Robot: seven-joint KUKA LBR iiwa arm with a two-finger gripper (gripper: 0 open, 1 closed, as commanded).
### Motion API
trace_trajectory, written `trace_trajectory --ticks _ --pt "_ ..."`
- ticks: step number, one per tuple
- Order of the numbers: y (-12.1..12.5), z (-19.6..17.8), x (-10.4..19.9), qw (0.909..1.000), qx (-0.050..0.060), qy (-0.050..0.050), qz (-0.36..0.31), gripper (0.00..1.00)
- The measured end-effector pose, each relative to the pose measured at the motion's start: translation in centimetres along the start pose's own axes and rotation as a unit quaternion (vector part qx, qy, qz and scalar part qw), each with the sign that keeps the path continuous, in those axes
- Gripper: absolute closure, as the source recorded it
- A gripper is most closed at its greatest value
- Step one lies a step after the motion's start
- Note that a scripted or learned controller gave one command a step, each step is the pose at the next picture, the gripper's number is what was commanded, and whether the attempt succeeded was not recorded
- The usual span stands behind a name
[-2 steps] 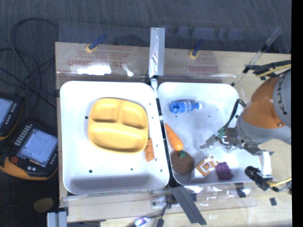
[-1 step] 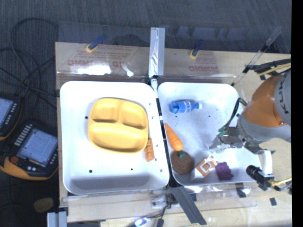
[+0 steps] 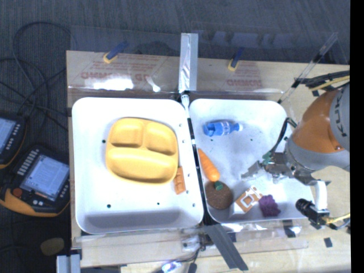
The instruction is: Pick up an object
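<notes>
Grey arm [image 3: 318,152], broad orange band, dark lettering; metallic gripper [image 3: 267,166]; thin black cables.

The gripper [image 3: 263,168] hangs over the right bin [image 3: 267,110], near its right wall. Below it lie a small orange-and-white box [image 3: 248,199] and a purple object [image 3: 269,206] — the two almost touching. To its left are a brown round object [image 3: 218,194] and a carrot [image 3: 207,164]; up-left, a blue bottle [image 3: 220,128]. Far left, the other bin [image 3: 91,209] holds a yellow tray [image 3: 142,149].
</notes>
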State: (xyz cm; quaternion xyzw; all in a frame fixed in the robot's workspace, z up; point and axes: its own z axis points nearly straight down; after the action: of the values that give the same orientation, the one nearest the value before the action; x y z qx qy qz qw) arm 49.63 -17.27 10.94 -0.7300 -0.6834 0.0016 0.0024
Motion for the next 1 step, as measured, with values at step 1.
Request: trace_trajectory --ticks 1 --pt "-1.73 -0.95 5.46 1.0000 0.000 0.000 0.001 0.00"
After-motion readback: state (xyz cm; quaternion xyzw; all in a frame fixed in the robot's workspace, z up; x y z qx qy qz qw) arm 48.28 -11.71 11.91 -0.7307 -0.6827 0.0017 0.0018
